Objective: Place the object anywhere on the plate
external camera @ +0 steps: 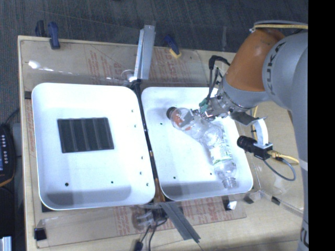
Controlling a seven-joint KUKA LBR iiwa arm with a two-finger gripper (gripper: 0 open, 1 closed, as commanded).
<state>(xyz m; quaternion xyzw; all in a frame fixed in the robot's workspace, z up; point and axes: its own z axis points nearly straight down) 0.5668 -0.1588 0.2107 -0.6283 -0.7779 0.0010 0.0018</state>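
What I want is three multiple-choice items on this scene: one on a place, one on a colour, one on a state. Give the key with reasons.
1. The dark ribbed plate lies in:
A. the right bin
B. the left bin
C. the bench outside the bins

2. The band above the arm's wrist is:
A. blue
B. green
C. orange

3. The clear plastic bottles are:
A. lying down in the right bin
B. standing upright on the plate
C. hanging over the left bin's rim

Key:
1 B, as the plate sits on the floor of the left bin.
2 C, as the band is plainly orange against the grey arm.
3 A, as they lie flat on the floor of the right bin, apart from the plate.
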